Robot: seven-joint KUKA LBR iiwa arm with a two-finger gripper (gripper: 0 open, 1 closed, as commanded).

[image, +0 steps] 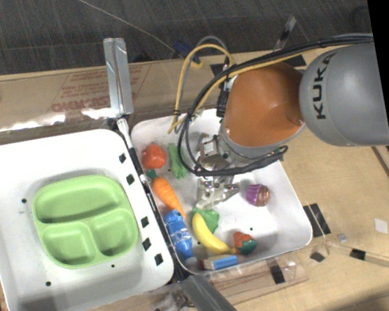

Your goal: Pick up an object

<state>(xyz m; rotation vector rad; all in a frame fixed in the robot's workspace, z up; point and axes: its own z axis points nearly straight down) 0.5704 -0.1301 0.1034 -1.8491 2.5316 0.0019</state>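
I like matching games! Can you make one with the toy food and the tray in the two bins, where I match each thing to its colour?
Things:
1. banana
2. carrot
3. divided tray
4. bottle

Colours:
A. green
B. blue
C. yellow
D. orange

Pairs: 1-C, 2-D, 3-A, 4-B

An orange carrot (166,195) is lying lengthwise along the right bin's left wall, with a red tomato-like piece (154,156) sitting just above it. Below, a blue bottle (179,234) is resting beside a yellow banana (208,235). A purple piece (257,194) is sitting apart toward the right, and a small red-and-green fruit (243,242) is lying near the bottom edge.
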